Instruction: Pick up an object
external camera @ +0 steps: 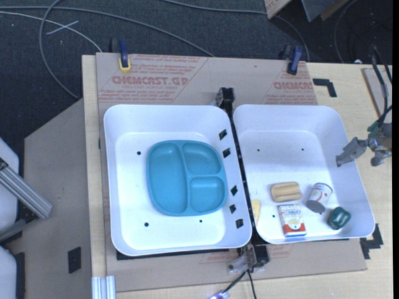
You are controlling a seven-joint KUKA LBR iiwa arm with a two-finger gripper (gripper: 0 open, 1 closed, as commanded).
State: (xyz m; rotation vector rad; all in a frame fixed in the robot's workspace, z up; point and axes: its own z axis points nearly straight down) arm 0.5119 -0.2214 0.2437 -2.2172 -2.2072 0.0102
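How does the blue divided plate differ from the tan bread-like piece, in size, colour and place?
The blue divided plate is far larger than the tan bread-like piece. The plate is blue and has three compartments; the tan piece is one plain rounded block. The plate lies alone in the left bin, while the tan piece lies in the right bin among other small items. Both rest flat on a white bin floor.

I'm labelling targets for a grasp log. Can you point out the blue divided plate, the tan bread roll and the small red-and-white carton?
blue divided plate (186,177): camera view, central ridge.
tan bread roll (285,192): camera view, top middle.
red-and-white carton (291,220): camera view, upper face.
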